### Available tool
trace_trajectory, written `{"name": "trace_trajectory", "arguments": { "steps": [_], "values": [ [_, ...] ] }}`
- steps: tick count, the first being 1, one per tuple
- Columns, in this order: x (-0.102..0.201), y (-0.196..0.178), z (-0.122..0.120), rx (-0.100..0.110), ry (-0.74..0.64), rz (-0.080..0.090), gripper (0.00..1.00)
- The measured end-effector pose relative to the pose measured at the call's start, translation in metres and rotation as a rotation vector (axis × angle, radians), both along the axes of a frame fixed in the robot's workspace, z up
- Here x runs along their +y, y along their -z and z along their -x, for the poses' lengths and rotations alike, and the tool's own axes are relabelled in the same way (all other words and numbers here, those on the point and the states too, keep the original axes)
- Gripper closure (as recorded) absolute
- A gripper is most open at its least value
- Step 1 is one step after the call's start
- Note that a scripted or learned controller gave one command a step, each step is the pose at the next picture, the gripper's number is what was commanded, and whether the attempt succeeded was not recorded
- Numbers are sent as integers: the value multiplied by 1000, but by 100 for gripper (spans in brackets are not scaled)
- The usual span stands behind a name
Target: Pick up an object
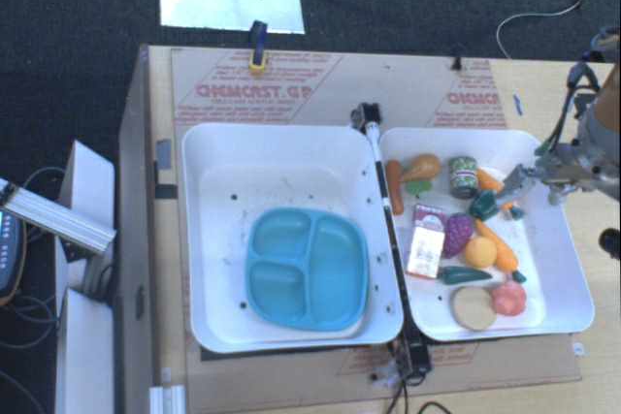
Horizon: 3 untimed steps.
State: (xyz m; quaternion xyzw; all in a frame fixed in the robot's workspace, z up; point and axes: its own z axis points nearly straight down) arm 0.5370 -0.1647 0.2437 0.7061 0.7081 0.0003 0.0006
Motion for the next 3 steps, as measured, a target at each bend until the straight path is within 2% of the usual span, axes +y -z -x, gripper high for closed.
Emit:
{"name": "trace_trajectory", "arguments": {
  "steps": [1,2,3],
  "values": [
    [63,141,-5,-19,2,0,0],
    [60,129,-6,-26,2,6,100],
    [118,48,-21,-3,-2,-1,100]
  ]
}}
